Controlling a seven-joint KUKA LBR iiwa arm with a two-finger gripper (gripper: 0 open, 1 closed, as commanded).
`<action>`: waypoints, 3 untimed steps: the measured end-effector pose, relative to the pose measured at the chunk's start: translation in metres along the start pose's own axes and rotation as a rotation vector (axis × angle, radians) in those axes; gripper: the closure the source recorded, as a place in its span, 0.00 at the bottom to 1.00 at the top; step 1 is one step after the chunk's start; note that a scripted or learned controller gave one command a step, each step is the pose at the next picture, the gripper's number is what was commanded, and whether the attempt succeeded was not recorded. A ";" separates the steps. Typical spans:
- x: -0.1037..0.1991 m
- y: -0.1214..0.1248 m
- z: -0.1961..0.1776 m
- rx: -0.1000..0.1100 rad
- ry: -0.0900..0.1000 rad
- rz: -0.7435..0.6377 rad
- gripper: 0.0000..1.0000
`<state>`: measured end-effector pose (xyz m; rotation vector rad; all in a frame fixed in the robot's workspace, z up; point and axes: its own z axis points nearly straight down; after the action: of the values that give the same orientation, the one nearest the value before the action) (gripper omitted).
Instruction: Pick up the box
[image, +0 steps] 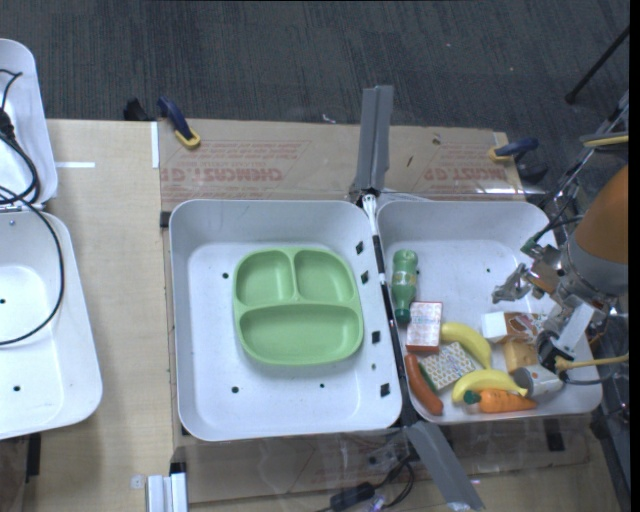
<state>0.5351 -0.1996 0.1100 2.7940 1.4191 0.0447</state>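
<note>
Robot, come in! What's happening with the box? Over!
Gripper over right bin, far-right side. Box lying in same bin, apart from gripper. Green bottle and banana close beside box.

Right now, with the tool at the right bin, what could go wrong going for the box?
1. The box lies tight among the bottle, a banana and a checkered packet, so the tool may catch a neighbour instead.
2. The tool sits to the view's right of the box, with a white block and the banana between; a low approach could knock them.
</note>
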 end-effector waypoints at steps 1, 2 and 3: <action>0.001 -0.058 0.002 -0.019 -0.011 -0.022 0.00; 0.033 -0.054 0.003 -0.017 -0.020 0.026 0.00; 0.085 -0.015 0.005 -0.008 -0.019 0.057 0.00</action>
<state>0.5736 -0.1221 0.1061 2.8206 1.3318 0.0235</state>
